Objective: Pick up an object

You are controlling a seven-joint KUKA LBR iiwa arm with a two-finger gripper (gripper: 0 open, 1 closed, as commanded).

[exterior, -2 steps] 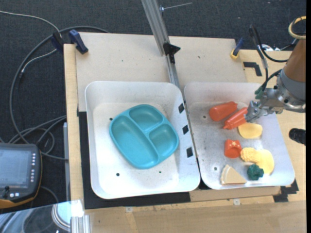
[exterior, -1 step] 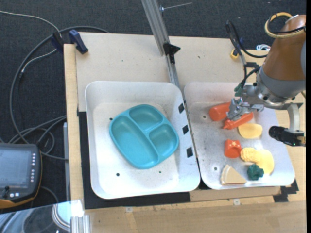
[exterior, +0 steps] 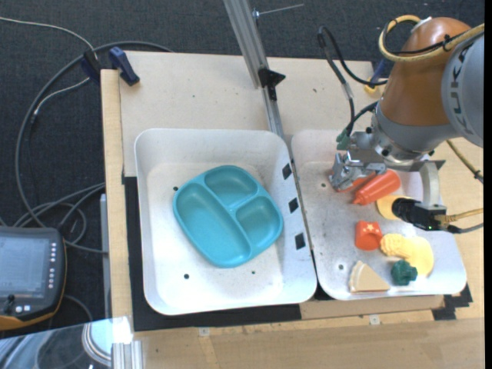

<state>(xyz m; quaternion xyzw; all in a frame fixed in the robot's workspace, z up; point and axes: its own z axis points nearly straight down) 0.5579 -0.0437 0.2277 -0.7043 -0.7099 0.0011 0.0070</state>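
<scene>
While the jaws (exterior: 344,171) hover, grip state unclear | toy carrot (exterior: 377,186) touching alongside, toward the arm | long axis slanting up-right.

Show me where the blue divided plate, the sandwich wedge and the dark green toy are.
blue divided plate (exterior: 227,215), camera view, middle ridge.
sandwich wedge (exterior: 367,278), camera view, its top face.
dark green toy (exterior: 403,272), camera view, its centre.

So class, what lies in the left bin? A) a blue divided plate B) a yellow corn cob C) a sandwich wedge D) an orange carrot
A: the blue divided plate lies alone in the left bin, while the food toys sit in the right bin.
</scene>
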